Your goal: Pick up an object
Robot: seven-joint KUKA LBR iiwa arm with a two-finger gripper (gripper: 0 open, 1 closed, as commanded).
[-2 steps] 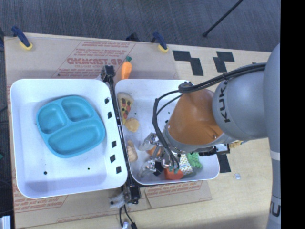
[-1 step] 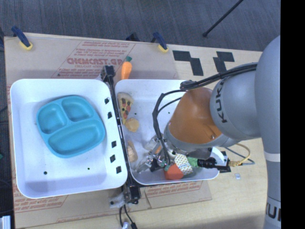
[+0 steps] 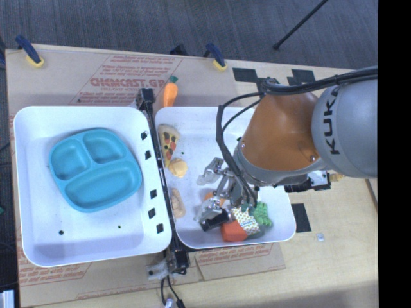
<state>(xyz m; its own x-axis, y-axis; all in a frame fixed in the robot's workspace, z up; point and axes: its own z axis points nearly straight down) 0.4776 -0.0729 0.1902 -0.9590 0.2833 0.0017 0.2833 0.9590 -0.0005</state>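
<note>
Camera view: one slanted look down on both bins; clock directions read on this picture, 12 at the top.
Arm (image 3: 302, 140): grey with an orange band, reaching in from 3 o'clock and covering the right bin's 3 o'clock half.
Gripper (image 3: 221, 205): low over the right bin's 6 o'clock part, among the toys; whether it is open or closed, and whether it holds anything, I cannot tell.
Red block (image 3: 234, 231): at the bin's 6 o'clock edge, just below the gripper.
Black piece (image 3: 212, 222): at 9 o'clock of the red block, touching or nearly so.
Green toy (image 3: 262, 214): at 3 o'clock of the gripper, close by.
Checkered piece (image 3: 244, 220): between the green toy and the red block.
Pizza slice (image 3: 169, 142): near the bin's left wall, toward 12 o'clock, well apart from the gripper.
Yellow lump (image 3: 178, 168): just below the pizza slice.
Tan piece (image 3: 176, 203): further toward 6 o'clock along the same wall.
Carrot (image 3: 169, 93): outside, on the cardboard, at 12 o'clock of the right bin (image 3: 192, 117).
Left bin (image 3: 32, 172): holds a blue divided plate (image 3: 96, 167).
Surface: printed cardboard (image 3: 96, 76) under both bins, blue and yellow clamps (image 3: 29, 51) at its far edge, on a pale bench (image 3: 334, 268).
Room: dark grey carpet (image 3: 128, 11) beyond the bench.
</note>
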